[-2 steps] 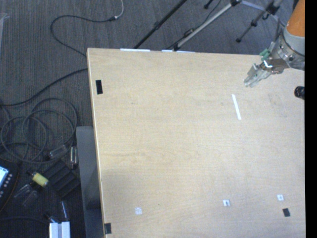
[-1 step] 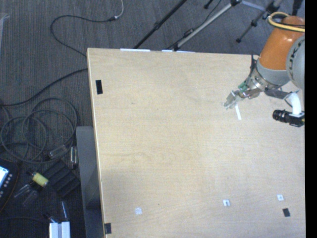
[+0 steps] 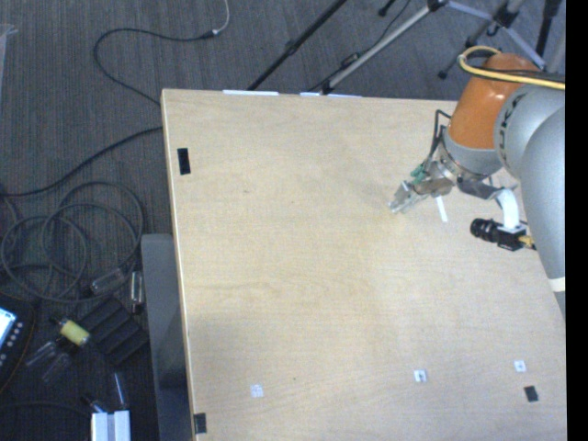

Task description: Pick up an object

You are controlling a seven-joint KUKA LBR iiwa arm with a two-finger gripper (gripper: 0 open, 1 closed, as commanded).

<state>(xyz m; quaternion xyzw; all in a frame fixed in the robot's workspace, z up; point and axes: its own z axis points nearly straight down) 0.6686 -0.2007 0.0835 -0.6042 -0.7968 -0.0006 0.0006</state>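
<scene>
End effector (image 3: 415, 193): small, metallic, greenish glint at its base, tip angled down toward the worktop (image 3: 303, 274). Open or closed, I cannot tell; too small and blurred. Thin white sliver (image 3: 442, 211) just right of and below the end effector; I cannot tell whether it is an object to pick or part of me.

Behind the end effector: my wrist with its rounded, glossy orange band (image 3: 478, 108), then smooth grey casing. Yellow cable (image 3: 510, 70) loops over the band. Black stubby fitting (image 3: 494, 231) below and right of the end effector, hanging off my arm.

Worktop: pale wood, matte, flat, faint grain. Broad bare stretch left of and below the end effector. Small white square tags (image 3: 420, 375) far below it. Black marker (image 3: 184, 161) far left, by the worktop's left edge, which is straight with a sharp corner.

Beyond that edge: grey ribbed carpet (image 3: 73, 81), coiled dark cables (image 3: 64, 237). Tripod legs (image 3: 413, 16) above the far edge.
</scene>
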